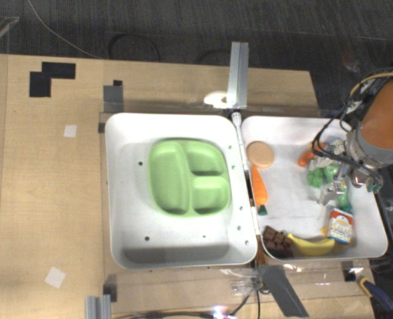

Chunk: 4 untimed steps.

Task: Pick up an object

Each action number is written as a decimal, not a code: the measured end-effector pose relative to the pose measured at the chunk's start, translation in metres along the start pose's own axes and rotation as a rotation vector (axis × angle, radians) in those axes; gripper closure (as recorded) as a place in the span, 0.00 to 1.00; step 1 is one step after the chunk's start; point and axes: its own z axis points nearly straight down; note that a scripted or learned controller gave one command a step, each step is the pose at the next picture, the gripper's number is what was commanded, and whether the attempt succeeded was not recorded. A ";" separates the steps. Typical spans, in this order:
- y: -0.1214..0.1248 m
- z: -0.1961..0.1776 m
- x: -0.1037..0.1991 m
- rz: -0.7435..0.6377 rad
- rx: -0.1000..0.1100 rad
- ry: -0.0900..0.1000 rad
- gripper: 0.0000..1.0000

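The green toy (pixel 324 175) is what I'm going for, since it sits in the right bin (pixel 286 208) directly under my gripper (pixel 336 186), tangled in with the metal bits so I honestly can't tell how wide I'm open or whether I've got anything. Just past the green toy toward the bin's near wall sits a small carton (pixel 341 226), then the banana (pixel 310 245) and a chocolate piece (pixel 276 240) by the corner. Further from the green toy are the carrot (pixel 259 187) and a tan disc (pixel 261 154) by the divider, and beyond that the green tray (pixel 187 177).

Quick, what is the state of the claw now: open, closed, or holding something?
Claw: cannot be told. It is low in the right bin, over the green item.
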 end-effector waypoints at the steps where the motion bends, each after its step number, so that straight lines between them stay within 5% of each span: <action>1: 0.029 0.008 0.015 0.099 -0.001 0.015 0.00; 3: 0.045 0.011 -0.030 0.212 -0.001 0.017 0.00; 4: 0.020 -0.012 0.013 0.138 0.000 0.020 0.00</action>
